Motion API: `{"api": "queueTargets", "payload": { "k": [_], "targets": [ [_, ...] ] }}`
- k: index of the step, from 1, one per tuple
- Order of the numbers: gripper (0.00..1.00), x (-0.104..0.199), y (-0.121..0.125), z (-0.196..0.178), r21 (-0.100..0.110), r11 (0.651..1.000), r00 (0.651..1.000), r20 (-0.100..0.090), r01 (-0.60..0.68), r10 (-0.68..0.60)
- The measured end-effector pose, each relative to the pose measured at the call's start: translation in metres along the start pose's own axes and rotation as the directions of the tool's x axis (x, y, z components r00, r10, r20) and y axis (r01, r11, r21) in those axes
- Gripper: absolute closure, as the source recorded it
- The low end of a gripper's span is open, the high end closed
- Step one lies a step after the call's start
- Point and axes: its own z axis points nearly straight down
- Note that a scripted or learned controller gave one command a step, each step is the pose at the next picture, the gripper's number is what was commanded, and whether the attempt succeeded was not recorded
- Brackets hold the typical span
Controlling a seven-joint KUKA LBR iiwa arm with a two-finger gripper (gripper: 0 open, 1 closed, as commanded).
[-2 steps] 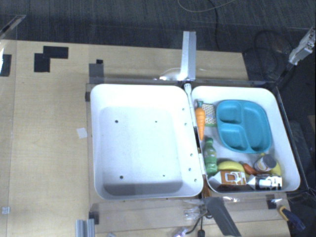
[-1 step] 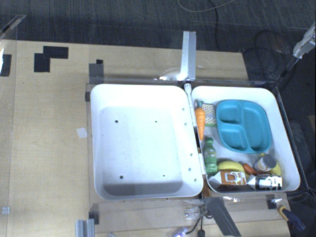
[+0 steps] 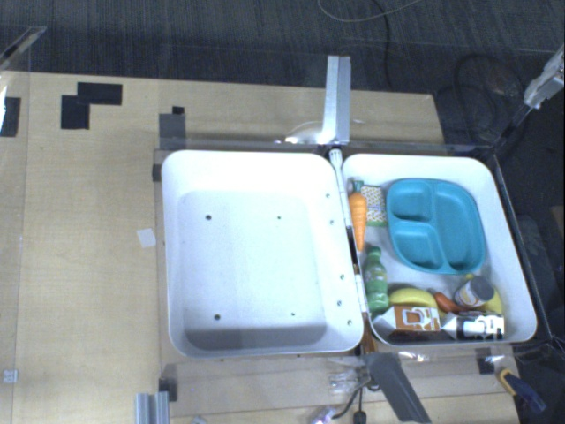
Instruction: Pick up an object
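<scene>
The right bin [image 3: 505,237] holds all the objects. A blue divided plate [image 3: 437,223] lies in its far half. Along the bin's left wall sit an orange carrot [image 3: 356,210], a speckled green pad [image 3: 375,203] and a green bottle [image 3: 376,281]. At the near wall lie a yellow banana [image 3: 413,297], a brown packet [image 3: 417,320], a black-and-white bottle [image 3: 477,328] and a small grey round piece [image 3: 478,290]. A pale grey part of the arm [image 3: 545,85] pokes in at the upper right edge, far above and behind the bin.
The left bin [image 3: 252,254] stands beside the right one, with a metal divider post [image 3: 337,104] behind the seam. Cables lie on the dark floor at the back. Black markers sit on the bench at the far left.
</scene>
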Motion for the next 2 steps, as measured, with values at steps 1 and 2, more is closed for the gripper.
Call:
{"api": "queueTargets", "payload": {
  "k": [1,2],
  "targets": [
    [1.00,0.005,-0.003,-0.003,0.000,1.000,1.000,0.000,-0.015,0.015],
    [1.00,0.000,0.000,0.007,0.001,1.000,1.000,0.001,0.007,-0.007]
  ]
}}
